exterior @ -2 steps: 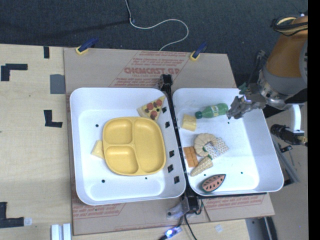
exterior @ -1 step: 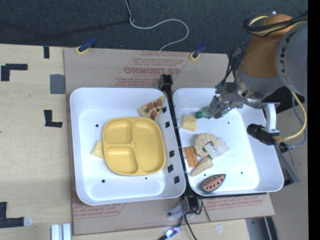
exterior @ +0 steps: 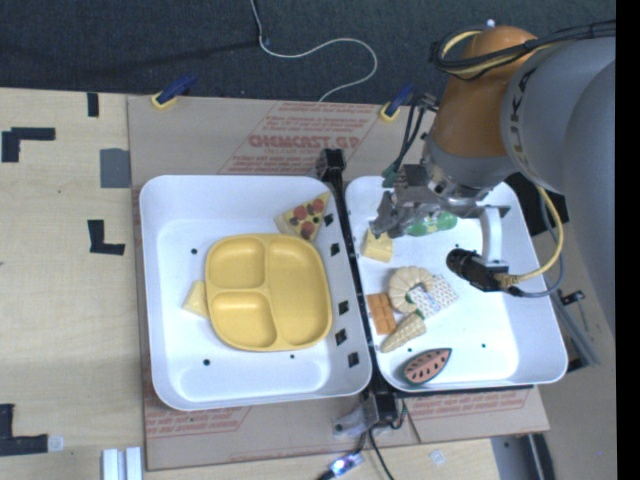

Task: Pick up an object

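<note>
Over right bin (exterior: 520, 363), gripper (exterior: 392, 218) hangs low near its back-left corner; finger state cannot be told. Pale yellow wedge (exterior: 377, 246) lies just beneath. Left bin (exterior: 165, 268) holds yellow divided plate (exterior: 268, 292), pizza-slice toy (exterior: 305, 218).

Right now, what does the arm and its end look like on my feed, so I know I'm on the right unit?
The arm is smooth light grey with an orange band above the wrist. Black and yellow cables loop over the orange section and run down its side. The gripper is a dark metallic block with small wires.
</note>
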Controlling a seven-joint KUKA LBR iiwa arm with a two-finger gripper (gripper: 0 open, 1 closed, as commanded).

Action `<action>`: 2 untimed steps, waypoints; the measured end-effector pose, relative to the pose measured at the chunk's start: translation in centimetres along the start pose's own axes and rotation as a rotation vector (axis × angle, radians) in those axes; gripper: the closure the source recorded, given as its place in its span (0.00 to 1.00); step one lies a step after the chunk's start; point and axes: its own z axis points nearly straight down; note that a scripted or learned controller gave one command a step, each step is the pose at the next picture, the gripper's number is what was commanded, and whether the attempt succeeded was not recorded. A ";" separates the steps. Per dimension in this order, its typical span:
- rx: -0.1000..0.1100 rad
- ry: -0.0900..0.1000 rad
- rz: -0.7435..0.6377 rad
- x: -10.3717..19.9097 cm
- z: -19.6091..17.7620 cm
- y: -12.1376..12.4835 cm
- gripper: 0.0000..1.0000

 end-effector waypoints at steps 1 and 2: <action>-0.002 0.000 0.001 5.0 -1.2 0.9 1.00; 0.000 -0.001 0.002 9.8 -0.5 1.1 1.00</action>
